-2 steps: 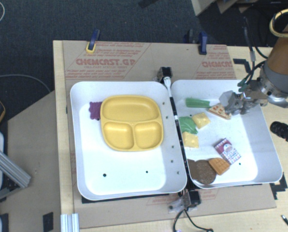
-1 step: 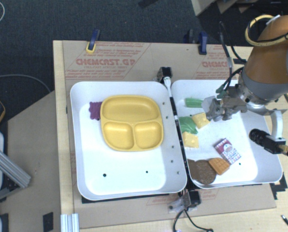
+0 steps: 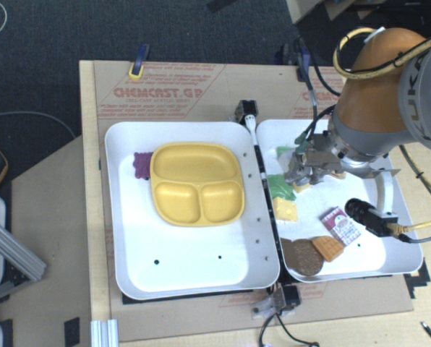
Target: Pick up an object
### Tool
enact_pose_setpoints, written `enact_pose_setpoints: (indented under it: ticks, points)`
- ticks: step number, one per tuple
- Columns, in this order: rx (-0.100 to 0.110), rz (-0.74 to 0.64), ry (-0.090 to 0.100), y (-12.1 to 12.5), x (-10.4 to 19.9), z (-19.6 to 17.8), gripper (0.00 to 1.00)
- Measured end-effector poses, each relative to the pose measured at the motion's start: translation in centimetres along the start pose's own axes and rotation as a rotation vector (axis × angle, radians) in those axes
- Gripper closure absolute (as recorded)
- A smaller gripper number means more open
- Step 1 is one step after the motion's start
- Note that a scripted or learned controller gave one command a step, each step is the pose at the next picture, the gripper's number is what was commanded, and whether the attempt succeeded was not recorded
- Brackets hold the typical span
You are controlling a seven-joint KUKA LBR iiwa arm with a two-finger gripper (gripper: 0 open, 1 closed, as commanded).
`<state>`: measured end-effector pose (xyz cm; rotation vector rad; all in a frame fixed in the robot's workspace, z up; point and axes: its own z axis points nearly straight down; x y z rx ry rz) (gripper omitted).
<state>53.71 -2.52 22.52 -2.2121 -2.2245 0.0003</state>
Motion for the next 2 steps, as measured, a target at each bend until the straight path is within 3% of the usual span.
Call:
enact_pose_setpoints:
  ticks: [2]
  points:
    - [0.001, 0.0, 0.0, -3.8, 8.7, -0.8, 1.0]
